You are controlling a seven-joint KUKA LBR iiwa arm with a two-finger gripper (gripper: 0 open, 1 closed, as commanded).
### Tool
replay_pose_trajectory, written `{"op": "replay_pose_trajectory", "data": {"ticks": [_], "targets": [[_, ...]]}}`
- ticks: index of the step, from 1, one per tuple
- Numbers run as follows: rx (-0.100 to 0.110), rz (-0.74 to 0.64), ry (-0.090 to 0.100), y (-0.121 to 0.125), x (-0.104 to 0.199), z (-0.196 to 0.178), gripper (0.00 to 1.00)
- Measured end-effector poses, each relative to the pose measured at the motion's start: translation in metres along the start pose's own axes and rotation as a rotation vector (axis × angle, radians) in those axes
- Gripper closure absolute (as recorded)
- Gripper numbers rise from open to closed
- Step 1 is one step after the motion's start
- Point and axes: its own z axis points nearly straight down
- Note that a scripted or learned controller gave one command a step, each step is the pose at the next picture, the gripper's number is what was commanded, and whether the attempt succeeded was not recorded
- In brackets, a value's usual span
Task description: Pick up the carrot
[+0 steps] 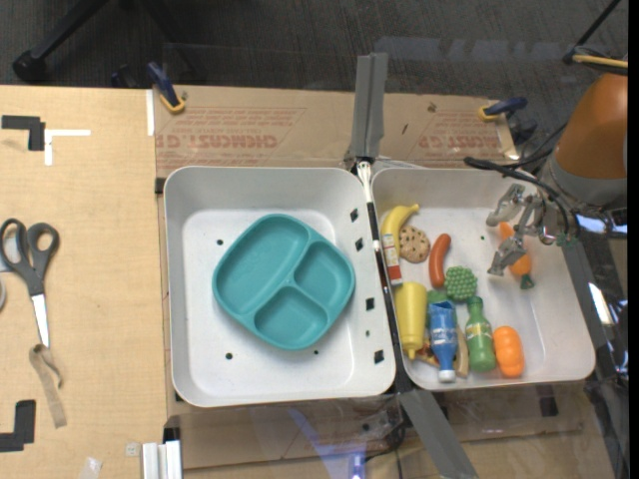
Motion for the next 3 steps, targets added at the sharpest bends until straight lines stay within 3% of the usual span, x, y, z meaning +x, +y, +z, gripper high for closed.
{"op": "replay_pose_trajectory", "data": {"ticks": [1, 2, 3], "targets": [[0.001, -0.004, -0.007, 0.001, -0.002, -0.011, 1.00], [-0.001, -0.059, 0.004, 0.055, 0.054, -0.093, 1.00], [0.000, -0.008, 0.003, -0.017, 0.061, 0.001, 1.00]]}}
